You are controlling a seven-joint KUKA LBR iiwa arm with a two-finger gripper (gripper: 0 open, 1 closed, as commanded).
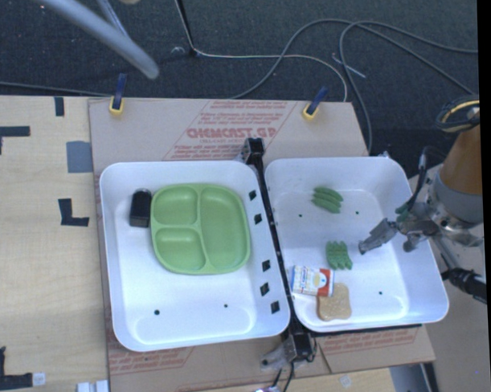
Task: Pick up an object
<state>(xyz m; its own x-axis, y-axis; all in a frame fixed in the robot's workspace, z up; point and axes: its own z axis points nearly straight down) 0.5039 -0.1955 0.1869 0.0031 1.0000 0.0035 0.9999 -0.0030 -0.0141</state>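
Setting: robotics laboratory test station. Evidence: plywood tabletop (39, 263) marked with black tape pieces; printed cardboard sheet (227, 127) fixed by two yellow-and-blue clamps (117, 99); two shallow white bins (194, 325) joined side by side along a black divider; loose cables (320, 36) trailing over dark carpet (400, 9); grey robot arm (462, 184) with orange band entering at right; metal pole (103, 27) crossing upper left.
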